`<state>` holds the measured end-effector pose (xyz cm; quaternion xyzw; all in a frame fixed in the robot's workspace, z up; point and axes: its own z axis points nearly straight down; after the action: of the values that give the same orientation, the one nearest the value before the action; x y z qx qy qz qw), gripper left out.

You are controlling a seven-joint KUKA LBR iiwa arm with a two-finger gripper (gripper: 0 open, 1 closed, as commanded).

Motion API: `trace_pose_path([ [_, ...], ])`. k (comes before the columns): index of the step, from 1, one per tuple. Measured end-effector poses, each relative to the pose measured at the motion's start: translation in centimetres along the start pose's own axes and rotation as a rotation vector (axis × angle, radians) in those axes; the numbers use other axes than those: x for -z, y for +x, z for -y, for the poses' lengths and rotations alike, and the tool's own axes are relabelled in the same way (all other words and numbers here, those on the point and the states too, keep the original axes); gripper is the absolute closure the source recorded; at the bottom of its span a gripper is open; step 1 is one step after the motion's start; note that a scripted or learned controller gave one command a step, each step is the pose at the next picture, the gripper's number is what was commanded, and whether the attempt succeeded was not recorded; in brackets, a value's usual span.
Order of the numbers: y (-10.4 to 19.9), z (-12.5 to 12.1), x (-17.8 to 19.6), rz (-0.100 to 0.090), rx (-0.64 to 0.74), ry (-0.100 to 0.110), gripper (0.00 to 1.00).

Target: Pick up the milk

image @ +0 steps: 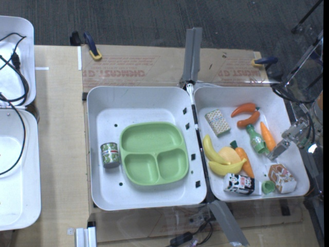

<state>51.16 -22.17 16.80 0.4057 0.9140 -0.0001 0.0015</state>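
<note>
The bench carries 2 shallow white bins side by side. In the right bin (293, 107), the milk (239, 183) is a small carton with black-and-white cow markings, lying on its side along the near edge, just left of a green cup (268, 188) and a brown-and-white carton (281, 178) in the near right corner. Just above the milk lie 2 bananas (218, 157) and a yellow lemon (231, 155), with a carrot (243, 162) touching them on the right. A patterned box (218, 122) sits towards the far left of this bin, 2 orange-red peppers (245, 113) lie near the far edge, and a green bottle (254, 139) lies beside another carrot (267, 136).

The gripper (280, 149) hangs over the right side of this bin, near the green bottle and above the brown-and-white carton, well apart from the milk. Nothing sits between its fingers; whether they are spread or closed I cannot tell.

The left bin (97, 107) holds a green 3-compartment tray (154, 153) in its middle and a small green-labelled can (109, 154) just beside the tray's left edge, towards the bin's left wall
</note>
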Motion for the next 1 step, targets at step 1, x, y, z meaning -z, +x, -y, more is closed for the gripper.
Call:
trace_pose_path([
  [1, 1.78, 2.45, -6.91, 0.014, 0.124, -0.004, 0.00],
])
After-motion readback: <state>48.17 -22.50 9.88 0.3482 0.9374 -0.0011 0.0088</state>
